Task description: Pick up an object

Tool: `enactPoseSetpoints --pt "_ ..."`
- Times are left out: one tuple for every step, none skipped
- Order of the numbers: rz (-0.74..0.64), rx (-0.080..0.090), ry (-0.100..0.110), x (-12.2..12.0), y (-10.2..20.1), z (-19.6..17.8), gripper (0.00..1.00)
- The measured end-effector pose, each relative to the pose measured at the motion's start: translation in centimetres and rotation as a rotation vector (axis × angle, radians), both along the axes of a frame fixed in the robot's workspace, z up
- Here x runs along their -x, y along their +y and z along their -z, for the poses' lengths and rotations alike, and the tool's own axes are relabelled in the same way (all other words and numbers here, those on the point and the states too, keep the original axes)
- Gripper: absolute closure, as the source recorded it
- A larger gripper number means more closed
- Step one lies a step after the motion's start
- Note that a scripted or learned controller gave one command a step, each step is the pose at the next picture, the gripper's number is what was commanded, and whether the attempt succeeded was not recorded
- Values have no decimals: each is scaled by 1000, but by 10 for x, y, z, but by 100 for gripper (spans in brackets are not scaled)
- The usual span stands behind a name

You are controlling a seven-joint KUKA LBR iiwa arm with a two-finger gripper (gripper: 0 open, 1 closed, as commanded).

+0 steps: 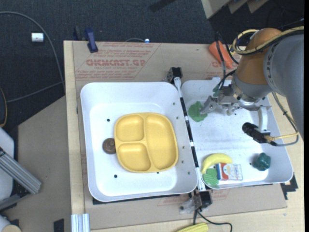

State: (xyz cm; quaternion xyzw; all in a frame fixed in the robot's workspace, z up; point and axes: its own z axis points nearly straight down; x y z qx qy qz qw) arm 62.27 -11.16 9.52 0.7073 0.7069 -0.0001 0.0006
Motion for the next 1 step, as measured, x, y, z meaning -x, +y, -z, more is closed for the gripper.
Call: enactPoseSetpoints --pt "1 -2 3 138 10 11 0"
